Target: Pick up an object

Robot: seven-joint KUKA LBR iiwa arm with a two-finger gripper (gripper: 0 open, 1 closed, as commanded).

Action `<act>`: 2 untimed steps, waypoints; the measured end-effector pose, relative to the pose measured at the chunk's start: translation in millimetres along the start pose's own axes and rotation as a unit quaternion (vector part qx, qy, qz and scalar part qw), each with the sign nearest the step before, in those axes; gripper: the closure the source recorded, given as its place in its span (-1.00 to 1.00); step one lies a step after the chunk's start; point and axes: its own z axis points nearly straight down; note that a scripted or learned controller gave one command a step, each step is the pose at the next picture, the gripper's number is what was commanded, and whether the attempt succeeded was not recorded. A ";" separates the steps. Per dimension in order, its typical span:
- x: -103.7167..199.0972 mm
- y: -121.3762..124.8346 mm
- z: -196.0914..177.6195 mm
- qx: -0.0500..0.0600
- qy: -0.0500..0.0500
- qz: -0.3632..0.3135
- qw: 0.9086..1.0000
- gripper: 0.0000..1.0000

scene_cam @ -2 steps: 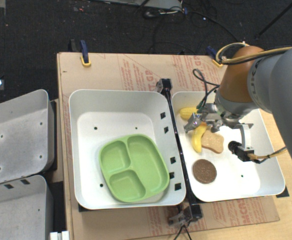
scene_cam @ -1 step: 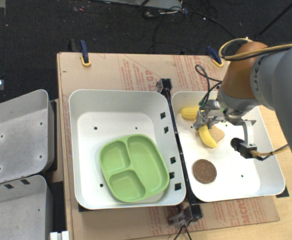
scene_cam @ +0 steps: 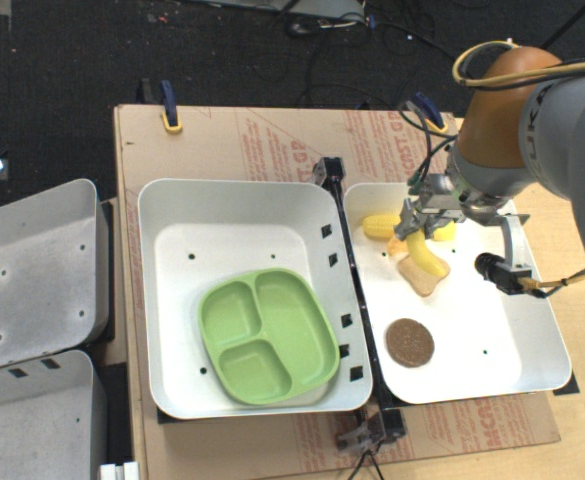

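Yellow toy (scene_cam: 424, 260) in right bin (scene_cam: 532, 353); plywood bench (scene_cam: 232, 143), dark floor.

A robotics lab or test cell: a plywood desk (scene_cam: 232, 138) with clamped corners carries two white bins (scene_cam: 162, 208), loose cables (scene_cam: 352, 28) trail across the dark speckled floor (scene_cam: 52, 58) well beyond the gripper (scene_cam: 419, 224), and spare bins (scene_cam: 32, 258) sit far off.

Two bins (scene_cam: 162, 268), one green tray (scene_cam: 267, 336), one cookie (scene_cam: 410, 342).
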 end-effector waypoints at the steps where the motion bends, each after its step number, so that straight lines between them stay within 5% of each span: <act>1: -2.3 3.1 -43.3 0.000 0.000 0.000 1.000 1.00; 2: -2.5 4.0 -64.2 0.001 0.000 0.000 1.000 1.00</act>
